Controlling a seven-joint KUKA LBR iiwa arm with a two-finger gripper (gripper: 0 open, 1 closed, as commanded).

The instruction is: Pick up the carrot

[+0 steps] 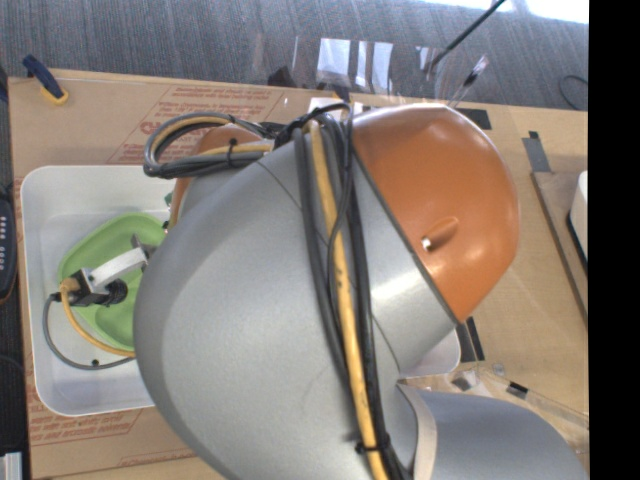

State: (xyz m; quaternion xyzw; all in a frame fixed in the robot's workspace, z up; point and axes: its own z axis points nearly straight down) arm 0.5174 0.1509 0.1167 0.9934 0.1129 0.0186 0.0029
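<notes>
**A brown bench under a grey ribbed surface**

The bench top (90, 118) is a flat brown board with red printed text and lines on it, like cardboard. It goes across the picture from left to right. Behind it, at the top, there is a dark grey surface (150, 18) with fine ribs, maybe carpet or corrugated material. Bright daylight falls in the top right corner, and a thin dark rod (480, 23) crosses it at a slant. A clear plastic piece (355, 66) stands at the far edge of the bench and reflects the light. A small blue and yellow clamp (45, 80) sits at the far left corner.
</notes>
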